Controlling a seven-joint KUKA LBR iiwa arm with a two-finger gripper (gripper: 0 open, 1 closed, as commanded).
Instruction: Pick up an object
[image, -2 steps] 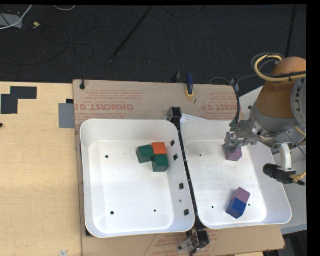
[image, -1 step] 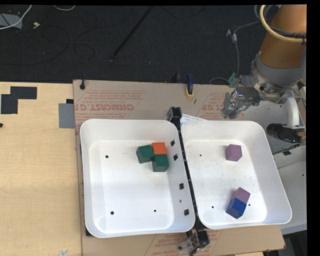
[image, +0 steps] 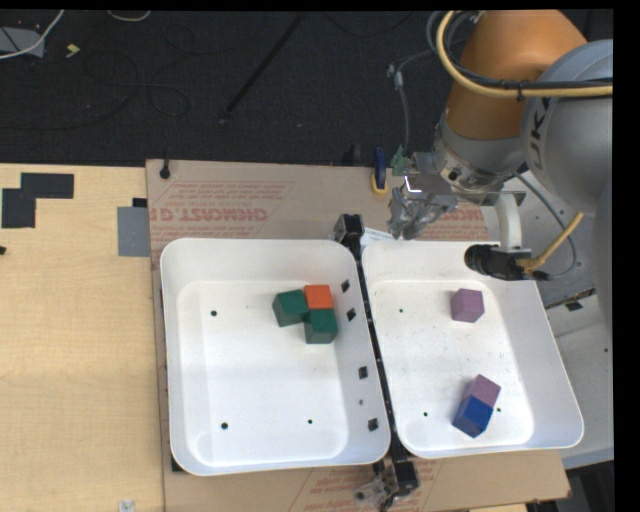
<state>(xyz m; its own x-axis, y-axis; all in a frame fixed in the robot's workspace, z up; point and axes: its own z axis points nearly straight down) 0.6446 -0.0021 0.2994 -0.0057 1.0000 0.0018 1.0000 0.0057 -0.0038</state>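
Poised above the far rim of the right bin (image: 560, 400), the gripper (image: 408, 222) hangs from the grey arm (image: 560, 90) just beyond the bin's top-left corner, and we cannot tell from this slanted view how it is set; we see nothing carried beneath it. We judge the task to be at its opening step, the approach, with no object yet picked: every block lies loose on a bin floor. Nearest to the tool is the purple cube (image: 467, 305), at about four o'clock from the gripper and near it, standing alone toward the back of the right bin. Farther off at roughly five o'clock, well apart from the gripper, a second purple block (image: 485, 390) touches a blue block (image: 473, 415) near that bin's front. In the left bin (image: 190, 400), at about eight o'clock from the gripper, we see an orange block (image: 318, 296) pressed against two green blocks (image: 303, 314), a tight cluster that looks harder to seize cleanly. By our reading, the next move calls for choosing one target, most simply the lone purple cube, carrying the gripper over the rim until it is centred above the block, then descending with room on both sides before closing.
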